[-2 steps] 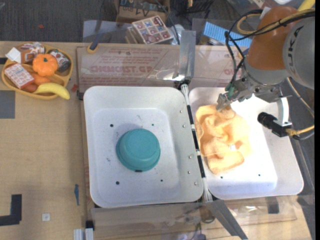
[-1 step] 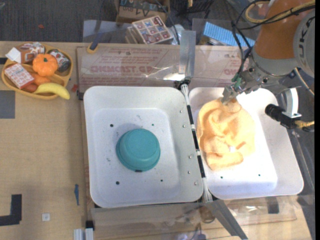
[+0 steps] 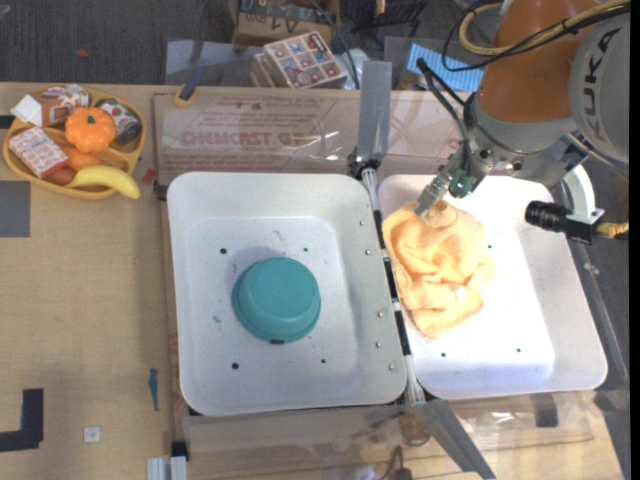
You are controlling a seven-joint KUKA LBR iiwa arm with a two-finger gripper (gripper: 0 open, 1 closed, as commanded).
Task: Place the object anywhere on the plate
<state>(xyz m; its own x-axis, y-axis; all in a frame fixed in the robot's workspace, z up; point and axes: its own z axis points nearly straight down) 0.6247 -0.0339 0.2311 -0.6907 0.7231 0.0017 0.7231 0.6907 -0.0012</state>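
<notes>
Right now your gripper (image 3: 440, 200) sits in the right half of the frame, low over the upper edge of the orange cloth (image 3: 440, 263) heaped in the right bin (image 3: 560, 348). Whether it has any cloth you cannot tell from this angle.

The teal plate (image 3: 277, 299) lies upside-down-looking in the left bin (image 3: 200, 368), well apart from the cloth, across the divider between the bins.

Watch for a thin pinch: soft, folded fabric may slip free on the lift, or trail and snag on the bin rims during the crossing. A loose drape could also land half off the plate.

Readable writing is scarce: "KUKA" runs along the arm (image 3: 600, 58) at the upper right, and faint reddish lettering on the flat pack (image 3: 250, 143) above the left bin is too washed out to read.
</notes>
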